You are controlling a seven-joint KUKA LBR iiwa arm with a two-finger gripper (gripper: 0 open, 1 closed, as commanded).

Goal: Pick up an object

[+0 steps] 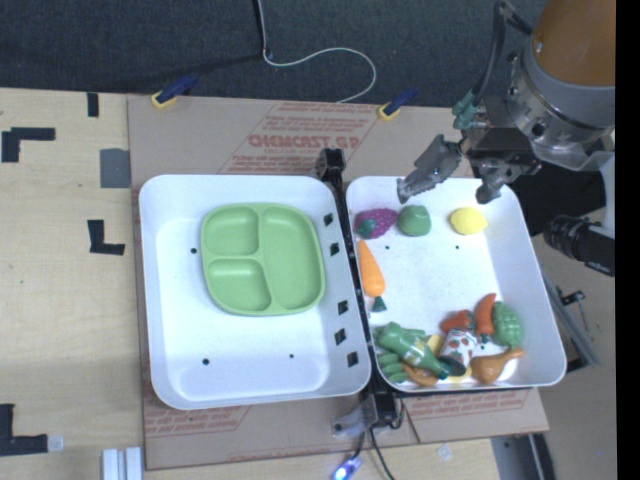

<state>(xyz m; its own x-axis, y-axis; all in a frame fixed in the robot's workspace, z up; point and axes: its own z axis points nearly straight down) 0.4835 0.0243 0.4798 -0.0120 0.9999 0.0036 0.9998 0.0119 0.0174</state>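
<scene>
Claw spread, empty, above the right bin's far edge. Green ball and lemon lie just below it.

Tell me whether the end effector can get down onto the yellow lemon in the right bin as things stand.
Probably yes. The end effector hangs open above the right bin's far edge, close to the yellow lemon. The lemon lies apart from the green ball, with nothing on top of it, so the way down looks free.

A green divided plate lies in the left bin. Both bins sit on a cardboard sheet over the counter. A white cable loops behind.
</scene>
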